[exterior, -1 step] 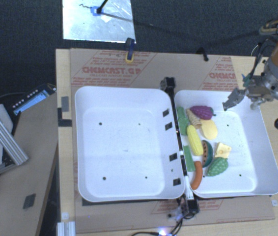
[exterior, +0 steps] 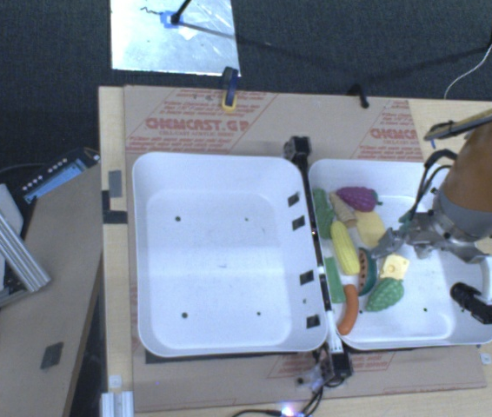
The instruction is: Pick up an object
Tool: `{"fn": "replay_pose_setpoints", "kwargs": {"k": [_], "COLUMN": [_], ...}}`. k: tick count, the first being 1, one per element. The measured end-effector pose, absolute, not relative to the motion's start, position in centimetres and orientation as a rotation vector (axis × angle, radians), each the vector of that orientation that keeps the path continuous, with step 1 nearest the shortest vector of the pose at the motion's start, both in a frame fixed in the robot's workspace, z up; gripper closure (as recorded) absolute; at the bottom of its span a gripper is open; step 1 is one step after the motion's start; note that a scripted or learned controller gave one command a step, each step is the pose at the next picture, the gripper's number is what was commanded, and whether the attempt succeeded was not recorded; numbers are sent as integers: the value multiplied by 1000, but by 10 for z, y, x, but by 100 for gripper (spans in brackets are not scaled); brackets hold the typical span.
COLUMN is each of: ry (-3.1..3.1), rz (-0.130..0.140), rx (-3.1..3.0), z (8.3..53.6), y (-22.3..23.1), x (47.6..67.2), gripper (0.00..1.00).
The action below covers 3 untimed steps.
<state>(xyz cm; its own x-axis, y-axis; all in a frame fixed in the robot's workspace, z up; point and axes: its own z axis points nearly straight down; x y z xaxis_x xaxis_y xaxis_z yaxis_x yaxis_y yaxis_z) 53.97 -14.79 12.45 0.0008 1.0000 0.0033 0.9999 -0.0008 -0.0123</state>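
The right bin (exterior: 420, 320) holds several toy foods along its left side. A purple eggplant (exterior: 356, 199) lies at the back, with a pale yellow block (exterior: 370, 228) and a yellow corn cob (exterior: 344, 247) in front of it. Nearer the front are a yellow cheese wedge (exterior: 394, 268), a bumpy green piece (exterior: 384, 294) and an orange carrot (exterior: 349, 311). My gripper (exterior: 388, 243) hangs low over the bin, just right of the yellow block and above the cheese wedge. Nothing shows as held in it.
The left bin (exterior: 155, 320) stands beside the right one, joined by a black hinged divider (exterior: 311, 250). A long green strip (exterior: 322, 217) lies against the right bin's left wall. The arm's orange band (exterior: 481, 176) covers that bin's back right corner.
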Motion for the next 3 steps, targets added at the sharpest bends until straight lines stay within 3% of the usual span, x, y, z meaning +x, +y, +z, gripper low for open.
{"fn": "replay_pose_setpoints", "kwargs": {"k": [1,2,3], "ry": [-2230,-2217,-2219], "rz": [0,48,4], "rx": [-2214,-2212,-2224], "z": [82,82,85], "y": [-106,-99,-102], "x": [567,647,592], "gripper": [0,0,0]}}
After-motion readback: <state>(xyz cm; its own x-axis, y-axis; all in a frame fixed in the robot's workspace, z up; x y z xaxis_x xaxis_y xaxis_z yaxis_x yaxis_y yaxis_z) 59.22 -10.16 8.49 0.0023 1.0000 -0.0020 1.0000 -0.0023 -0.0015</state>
